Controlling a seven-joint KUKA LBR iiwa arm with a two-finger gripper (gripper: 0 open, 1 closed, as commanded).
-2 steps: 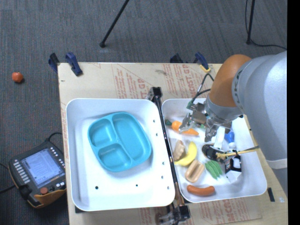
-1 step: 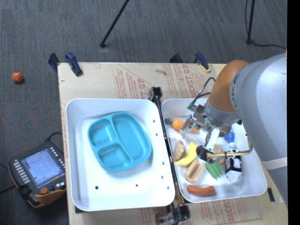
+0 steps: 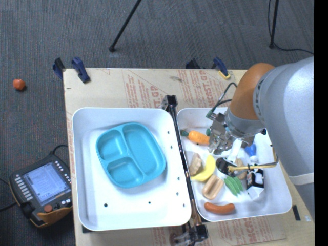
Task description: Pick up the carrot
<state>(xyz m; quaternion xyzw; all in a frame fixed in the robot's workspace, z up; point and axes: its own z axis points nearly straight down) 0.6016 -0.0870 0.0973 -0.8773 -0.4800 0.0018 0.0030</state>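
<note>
The carrot is small and orange with a green tip. It lies in the upper left part of the right white bin, close to the bin's left wall. My gripper hangs low over the same bin, just right of the carrot and slightly nearer the camera. I see nothing held in it, and the carrot rests on the bin floor apart from it.
Below the gripper lie a banana, a beige piece, a hot dog bun, a sausage, a green vegetable and a blue item. The left bin holds a blue divided plate.
</note>
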